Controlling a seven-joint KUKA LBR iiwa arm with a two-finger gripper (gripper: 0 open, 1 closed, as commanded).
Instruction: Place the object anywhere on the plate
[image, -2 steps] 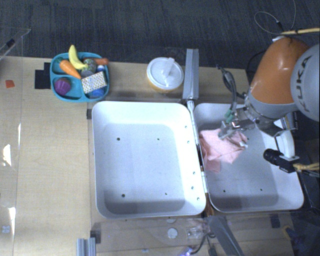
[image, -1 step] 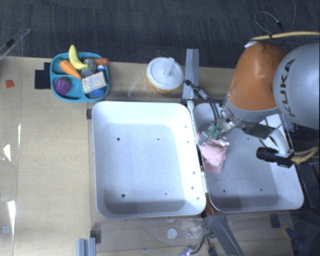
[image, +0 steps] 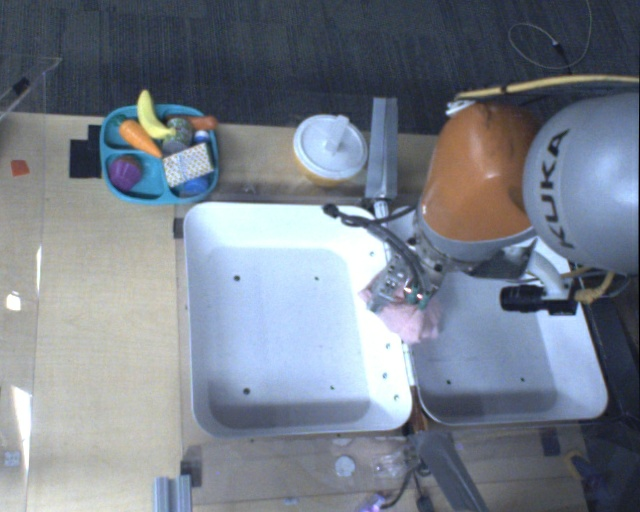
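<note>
My gripper (image: 403, 296) hangs over the rim between the two white bins, under the arm's orange band. A soft pink object (image: 414, 320) sits between its fingertips and hangs over the left edge of the right bin (image: 520, 390). The gripper is shut on it. The arm hides the object's upper part. The blue divided plate (image: 113, 190) stands on the bench at the far left, beyond the left bin (image: 280, 300), well away from the gripper. It carries toy food: a banana (image: 150, 115), a carrot (image: 138, 137) and other small pieces.
A round white and yellow lidded container (image: 330, 148) stands on the bench behind the left bin. A grey upright post (image: 380, 150) stands beside it. The arm's body covers most of the right bin's far half.
</note>
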